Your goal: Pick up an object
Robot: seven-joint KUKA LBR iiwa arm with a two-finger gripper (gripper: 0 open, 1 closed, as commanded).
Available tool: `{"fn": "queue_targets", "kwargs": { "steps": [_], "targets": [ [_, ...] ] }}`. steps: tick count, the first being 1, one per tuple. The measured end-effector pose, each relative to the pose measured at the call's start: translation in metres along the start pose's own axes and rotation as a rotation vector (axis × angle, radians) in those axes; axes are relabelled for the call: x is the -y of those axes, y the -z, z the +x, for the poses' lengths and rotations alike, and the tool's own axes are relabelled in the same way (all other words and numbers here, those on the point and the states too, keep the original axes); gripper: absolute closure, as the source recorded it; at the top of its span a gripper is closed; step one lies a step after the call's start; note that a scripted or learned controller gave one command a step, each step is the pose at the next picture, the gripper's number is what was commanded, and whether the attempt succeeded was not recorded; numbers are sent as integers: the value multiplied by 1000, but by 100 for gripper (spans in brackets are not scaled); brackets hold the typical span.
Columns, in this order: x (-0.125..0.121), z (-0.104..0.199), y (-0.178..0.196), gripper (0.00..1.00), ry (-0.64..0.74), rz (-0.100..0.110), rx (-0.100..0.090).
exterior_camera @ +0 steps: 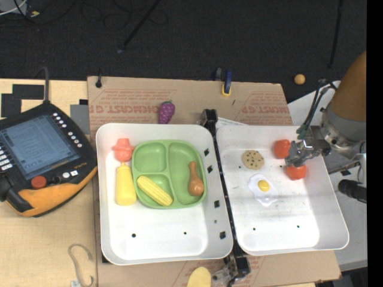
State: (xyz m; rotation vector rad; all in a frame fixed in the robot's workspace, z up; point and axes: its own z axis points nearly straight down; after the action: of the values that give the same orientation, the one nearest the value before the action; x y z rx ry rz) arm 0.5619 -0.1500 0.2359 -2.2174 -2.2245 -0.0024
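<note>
Figure. The arm is reaching in from the right over the right-hand bin, and its gripper is hanging low between two red pieces: an upper red piece lying just to the gripper's left, and a lower red piece sitting directly beneath the fingertips. Whether the jaws are standing apart or together cannot be told from this slant. The lower red piece, roundish with no clear long axis, is judged the likeliest target, calling for little more than a straight descent. Further left of the gripper a cookie and a fried egg are lying well apart from it, obstructing nothing. The upper red piece is crowding the approach and could be nudged.
</note>
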Motion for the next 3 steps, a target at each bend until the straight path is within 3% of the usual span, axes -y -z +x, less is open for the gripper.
{"fn": "queue_targets", "kwargs": {
  "steps": [1, 2, 3],
  "targets": [
    [-35, 46, -13, 100, 0, 1, 0],
    [-60, 68, -3, 100, -1, 0, 1],
    [-67, 66, -17, 100, 0, 3, 2]
  ]
}}
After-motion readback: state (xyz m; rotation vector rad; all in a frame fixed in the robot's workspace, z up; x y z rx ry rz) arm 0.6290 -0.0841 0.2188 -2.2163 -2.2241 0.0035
